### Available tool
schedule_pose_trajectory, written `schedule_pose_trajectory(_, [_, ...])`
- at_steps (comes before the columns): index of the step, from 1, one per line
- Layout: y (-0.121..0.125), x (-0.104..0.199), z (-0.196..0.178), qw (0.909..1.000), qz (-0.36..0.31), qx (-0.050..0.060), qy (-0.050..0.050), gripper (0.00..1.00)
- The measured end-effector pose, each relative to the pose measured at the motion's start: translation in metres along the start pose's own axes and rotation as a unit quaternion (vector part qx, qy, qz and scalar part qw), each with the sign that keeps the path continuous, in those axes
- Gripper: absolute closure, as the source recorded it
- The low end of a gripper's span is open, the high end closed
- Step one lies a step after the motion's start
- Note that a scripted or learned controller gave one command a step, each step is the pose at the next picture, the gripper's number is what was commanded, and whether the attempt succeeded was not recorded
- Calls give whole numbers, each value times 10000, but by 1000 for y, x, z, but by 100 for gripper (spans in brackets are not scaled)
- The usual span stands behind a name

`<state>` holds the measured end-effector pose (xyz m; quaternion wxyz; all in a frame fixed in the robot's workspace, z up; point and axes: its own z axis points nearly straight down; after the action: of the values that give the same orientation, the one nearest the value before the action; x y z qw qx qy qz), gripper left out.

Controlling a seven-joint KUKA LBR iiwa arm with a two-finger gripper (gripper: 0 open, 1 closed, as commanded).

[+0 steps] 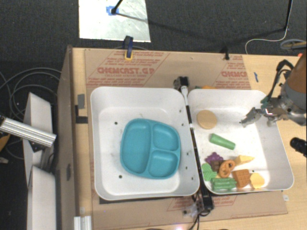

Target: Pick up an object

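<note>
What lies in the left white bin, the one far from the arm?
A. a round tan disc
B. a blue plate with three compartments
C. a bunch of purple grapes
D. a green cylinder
B: the blue three-compartment plate lies alone in the left white bin, while the tan disc, green cylinder and purple grapes lie in the right white bin.

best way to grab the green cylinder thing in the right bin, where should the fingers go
Grip the green cylinder across its middle, coming straight down from above. It lies flat on the right bin floor, long axis running left to right with a slight tilt, so the fingers should probably close across its narrow width. It sits apart from the tan disc and the toy pile, leaving room either side.
</note>
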<state>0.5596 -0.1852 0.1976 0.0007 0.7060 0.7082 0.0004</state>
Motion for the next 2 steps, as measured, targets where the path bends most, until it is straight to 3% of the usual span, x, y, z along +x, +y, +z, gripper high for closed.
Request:
schedule_pose_trajectory(1, [35, 48, 48, 10000, -22, -2, 2, 0])
schedule_pose_trajectory(2, [14, 66, 87, 10000, -1, 18, 8, 0])
